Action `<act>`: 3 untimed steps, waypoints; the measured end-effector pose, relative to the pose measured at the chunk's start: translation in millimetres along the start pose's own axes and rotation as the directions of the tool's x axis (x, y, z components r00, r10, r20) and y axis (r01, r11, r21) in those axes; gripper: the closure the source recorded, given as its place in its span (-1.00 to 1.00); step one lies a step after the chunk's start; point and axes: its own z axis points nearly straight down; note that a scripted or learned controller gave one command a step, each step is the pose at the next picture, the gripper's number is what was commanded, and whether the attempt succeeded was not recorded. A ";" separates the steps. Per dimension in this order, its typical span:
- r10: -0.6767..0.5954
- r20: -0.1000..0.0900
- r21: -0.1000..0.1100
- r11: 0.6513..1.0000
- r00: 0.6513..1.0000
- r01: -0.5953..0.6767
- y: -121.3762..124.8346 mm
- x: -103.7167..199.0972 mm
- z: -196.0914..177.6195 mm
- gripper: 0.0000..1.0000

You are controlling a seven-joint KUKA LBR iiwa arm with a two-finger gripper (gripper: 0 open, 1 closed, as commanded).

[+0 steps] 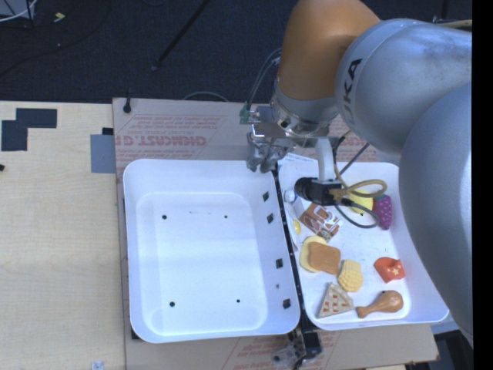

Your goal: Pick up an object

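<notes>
white right bin [416,303]: toy food. claw [262,159] above its far rim, grip state unreadable; approach step, descent needed next.

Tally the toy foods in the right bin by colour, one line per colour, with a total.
Judged by main colour, as far as the view shows:
Purple: 1, grapes
Red: 1, pepper
Yellow or tan: 3, bread, corn, pizza slice
Brown: 1, drumstick
Total: 6
</notes>
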 end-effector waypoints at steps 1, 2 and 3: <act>0.001 -0.001 -0.023 1.000 1.000 -0.001 2.0 23.1 -99.4 1.00; -0.002 0.001 -0.003 1.000 1.000 0.002 0.5 103.8 28.2 1.00; 0.002 -0.003 -0.031 1.000 1.000 -0.002 1.1 107.9 -176.3 1.00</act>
